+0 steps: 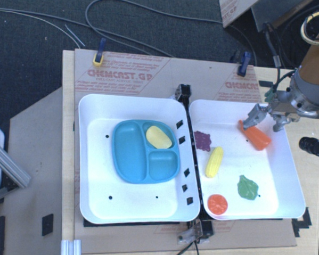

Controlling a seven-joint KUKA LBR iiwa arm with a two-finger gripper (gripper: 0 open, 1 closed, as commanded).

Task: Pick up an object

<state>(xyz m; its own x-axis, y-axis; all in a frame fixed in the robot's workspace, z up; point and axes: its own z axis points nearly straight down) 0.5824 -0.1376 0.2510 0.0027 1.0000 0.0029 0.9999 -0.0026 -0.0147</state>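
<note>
My gripper (266, 122) hangs over the far right part of the right bin (285, 179), its two fingers spread open. Just below and between the fingertips lies an orange carrot-like piece (257, 137) on the bin floor, not held. Further into the same bin lie a purple grape bunch (202, 140), a yellow corn cob (215, 162), a green leafy piece (247, 187) and a red tomato slice (217, 204). In the left bin (92, 195) a blue divided plate (142, 152) carries a yellow lemon-like piece (159, 137).
A black divider strip (190, 152) runs between the two bins. Clamps (99, 57) hold the cardboard-covered bench at the back. The arm's orange band (314, 68) enters from the upper right.
</note>
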